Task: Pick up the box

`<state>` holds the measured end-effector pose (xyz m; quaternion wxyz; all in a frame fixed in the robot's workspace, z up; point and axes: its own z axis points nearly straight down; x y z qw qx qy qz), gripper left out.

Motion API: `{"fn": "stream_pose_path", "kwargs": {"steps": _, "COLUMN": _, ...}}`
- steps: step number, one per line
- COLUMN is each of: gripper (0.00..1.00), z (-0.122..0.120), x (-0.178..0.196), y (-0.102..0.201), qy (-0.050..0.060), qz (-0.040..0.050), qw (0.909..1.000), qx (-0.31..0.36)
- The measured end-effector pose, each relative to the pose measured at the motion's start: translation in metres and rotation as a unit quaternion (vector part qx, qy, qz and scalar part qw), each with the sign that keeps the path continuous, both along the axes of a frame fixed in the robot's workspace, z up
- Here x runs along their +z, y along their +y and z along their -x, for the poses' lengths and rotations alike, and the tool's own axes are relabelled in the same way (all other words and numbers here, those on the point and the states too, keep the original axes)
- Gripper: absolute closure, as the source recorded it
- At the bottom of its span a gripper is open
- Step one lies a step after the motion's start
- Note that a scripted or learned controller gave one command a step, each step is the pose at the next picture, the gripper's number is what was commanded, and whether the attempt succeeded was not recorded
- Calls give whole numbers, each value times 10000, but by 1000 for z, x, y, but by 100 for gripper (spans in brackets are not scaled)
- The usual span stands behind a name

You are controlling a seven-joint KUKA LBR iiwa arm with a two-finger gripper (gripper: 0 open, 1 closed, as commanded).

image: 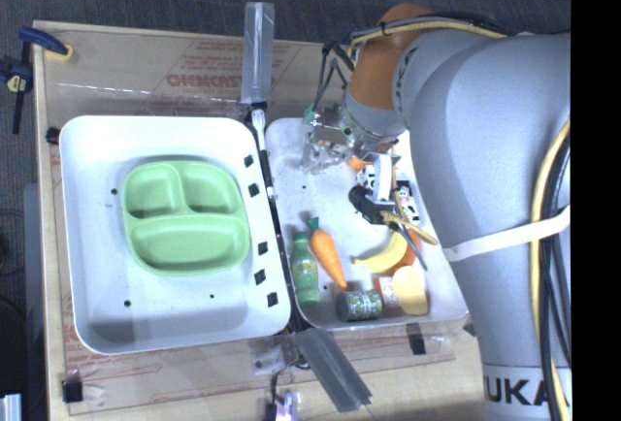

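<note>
Grey arm hides most of the right bin point(291, 215); the hand point(325, 149) is low at its far end, its grip impossible to tell. The box point(388, 184) lies near beside clutter, so a neighbour may be grabbed instead.

Tray point(184, 215) in left bin point(87, 143), carrot point(328, 257) in right.

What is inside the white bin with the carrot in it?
The right bin holds a carrot, a green bottle, a banana, a small can and the pincer. The grey arm covers the bin's right part, so anything under it is hidden.
</note>
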<state>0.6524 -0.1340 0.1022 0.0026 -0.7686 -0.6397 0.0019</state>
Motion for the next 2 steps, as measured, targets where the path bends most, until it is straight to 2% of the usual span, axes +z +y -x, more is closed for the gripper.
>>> {"fn": "stream_pose_path", "kwargs": {"steps": 1, "gripper": 100, "z": -4, "x": 90, "y": 83, "qy": -1, "qz": 13, "qw": 9571, "qx": -2898}}
{"fn": "stream_pose_path", "kwargs": {"steps": 2, "gripper": 100, "z": 19, "x": 166, "y": 164, "qy": -3, "qz": 14, "qw": 9711, "qx": -2387}}
